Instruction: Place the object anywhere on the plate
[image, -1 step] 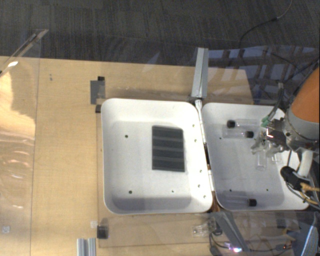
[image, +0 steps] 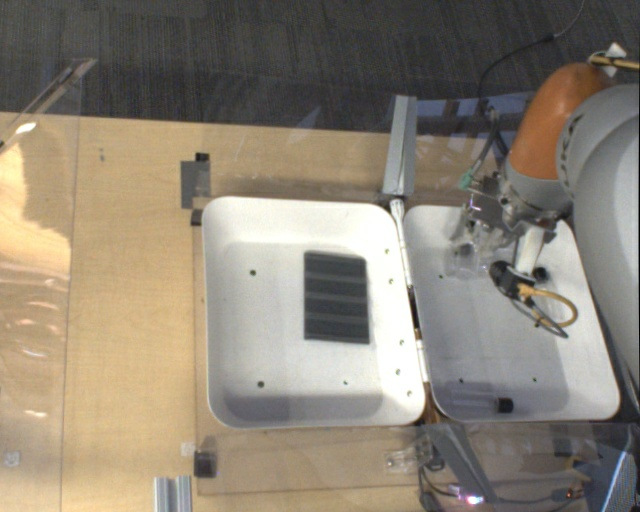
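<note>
Arm: the grey KUKA arm with the orange band (image: 548, 120) reaches in from the upper right of the frame and hangs over the upper part of the right bin, probably because that bin is where the thing to be picked lies.

End effector: the 2-finger end effector (image: 487, 232) sits at the upper middle of the right bin, pointing down and to the left. I cannot tell whether it is released or clenched; the glassy parts there blur together, and nothing can be made out as grasped.

Right bin: the shallow white plastic bin on the right (image: 560, 395) carries 1 small dark item (image: 504, 405) near its lower rim, well apart from the end effector. It may be the task's object, though it is too small to name.

Cable: a thin dark and yellowish cable loop (image: 545, 305) trails below the wrist over the right bin; it looks like part of the rig and not something to move.

Left bin: the shallow white plastic bin on the left (image: 230, 400) holds the plate.

Plate: the flat dark grey ribbed rectangular plate (image: 336, 297) lies at the centre of the left bin, a broad target with free room all round it.

Tabletop: the pale wooden tabletop (image: 110, 300) bears both bins side by side, touching along their inner rims, so the carry across is short.

Stage: judged from this, the pick is not yet done and the plate carries nothing.
</note>
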